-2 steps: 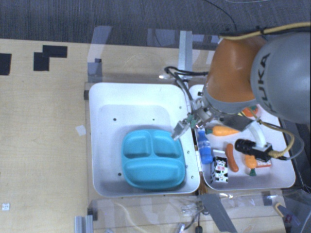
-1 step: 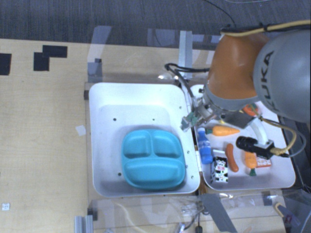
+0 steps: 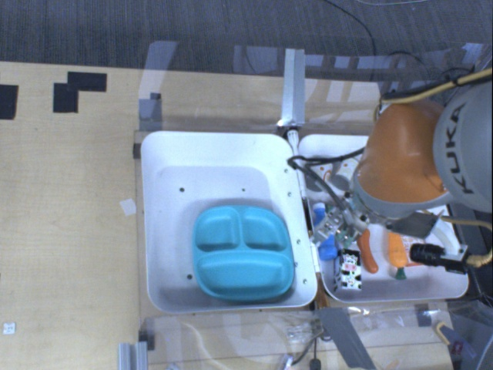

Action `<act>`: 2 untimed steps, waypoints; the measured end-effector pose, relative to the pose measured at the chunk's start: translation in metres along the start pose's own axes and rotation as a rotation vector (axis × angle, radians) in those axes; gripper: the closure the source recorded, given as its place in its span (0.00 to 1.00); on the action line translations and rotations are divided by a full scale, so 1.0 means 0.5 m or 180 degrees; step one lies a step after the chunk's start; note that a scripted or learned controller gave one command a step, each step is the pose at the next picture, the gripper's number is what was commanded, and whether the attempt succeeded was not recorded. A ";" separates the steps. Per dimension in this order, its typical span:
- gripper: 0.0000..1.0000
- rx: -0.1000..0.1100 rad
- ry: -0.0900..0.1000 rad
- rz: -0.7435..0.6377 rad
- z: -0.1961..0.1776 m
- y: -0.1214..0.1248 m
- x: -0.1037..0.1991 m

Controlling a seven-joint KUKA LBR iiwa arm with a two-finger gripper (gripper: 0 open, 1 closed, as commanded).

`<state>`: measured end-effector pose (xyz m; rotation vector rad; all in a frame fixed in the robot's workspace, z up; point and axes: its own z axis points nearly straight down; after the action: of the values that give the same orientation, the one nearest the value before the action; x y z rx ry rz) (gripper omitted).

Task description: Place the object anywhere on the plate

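— Since my arm is reaching down into the right-hand shallow white bin (image 3: 454, 287), where exactly is your tool?

— My tool (image 3: 337, 230) hangs low by that bin's wall nearest the turquoise three-compartment plastic plate (image 3: 243, 252), among cables and metal parts. Whether it is apart or together I cannot tell; it is too cluttered there.

— And the object you are meant to move?

— I judge it is one of the toys on the far side of that wall from the plate: a small blue block (image 3: 326, 248) just beside the tool, a black-and-white spotted carton (image 3: 350, 270) near it, an orange sausage-shaped piece (image 3: 368, 253) beyond, and an orange carrot-like piece (image 3: 396, 251) farther still. Nothing shows between my fingers, so I claim no hold.

— Why does the plate sit alone?

— Probably to keep the left white bin (image 3: 162, 206) as a clean target; the plate lies flat, its hollows bare, so any compartment would do.
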<state>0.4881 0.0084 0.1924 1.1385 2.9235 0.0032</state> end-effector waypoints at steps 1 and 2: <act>1.00 -0.0003 0.0004 -0.0749 0.015 0.083 0.077; 1.00 -0.0020 -0.0010 -0.0749 -0.008 0.087 0.076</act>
<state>0.4898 0.0661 0.1963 0.7861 3.0316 0.0098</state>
